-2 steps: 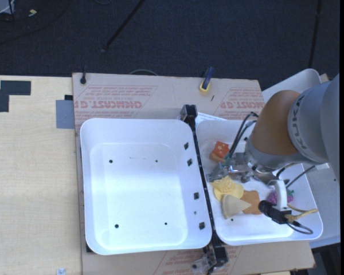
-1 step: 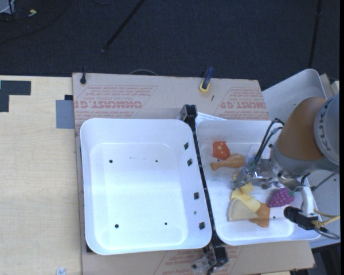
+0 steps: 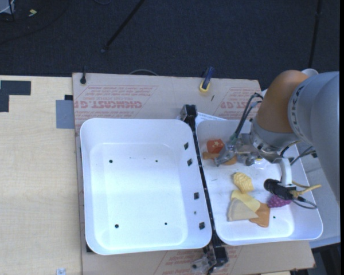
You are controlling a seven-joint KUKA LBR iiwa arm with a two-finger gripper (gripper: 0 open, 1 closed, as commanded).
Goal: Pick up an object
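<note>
Robot lab: bench bins [image 3: 97, 153], cables [image 3: 126, 16].

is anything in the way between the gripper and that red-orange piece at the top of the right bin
Nothing visible does. The gripper sits low in the right bin, right beside the red-orange piece, with no other object between them.

— What's on the table [image 3: 28, 176] besides the bins?
— A cardboard sheet [image 3: 132, 96] with red print lies under them. A blue-and-yellow clamp [image 3: 206, 80] grips its far edge.
— And the left?
— Black and grey patches [image 3: 11, 90] on pale wood.
</note>
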